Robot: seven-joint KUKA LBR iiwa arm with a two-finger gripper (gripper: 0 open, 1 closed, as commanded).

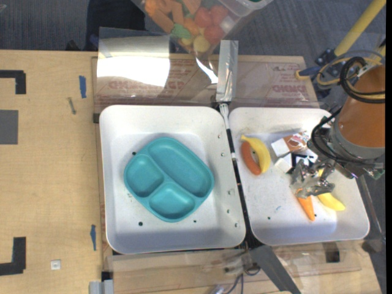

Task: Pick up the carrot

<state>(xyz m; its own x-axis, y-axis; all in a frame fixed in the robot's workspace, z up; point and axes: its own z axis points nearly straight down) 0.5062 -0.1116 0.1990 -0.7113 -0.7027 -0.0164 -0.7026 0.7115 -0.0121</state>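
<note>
End effector (311,179) (fingers unclear) sits over the carrot (307,206) in right bin (269,222).

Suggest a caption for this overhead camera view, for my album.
Robot arm's tool poised over a carrot in the right bin; teal plate sits in the left bin.

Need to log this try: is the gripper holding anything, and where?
Cannot be told. The gripper sits over the carrot's upper end in the right bin.

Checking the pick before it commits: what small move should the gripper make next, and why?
Probably a short descent straight down. The gripper hangs in the right bin right over the top end of the carrot, whose tip points toward the bin's near edge, with a yellow piece close beside it.
</note>
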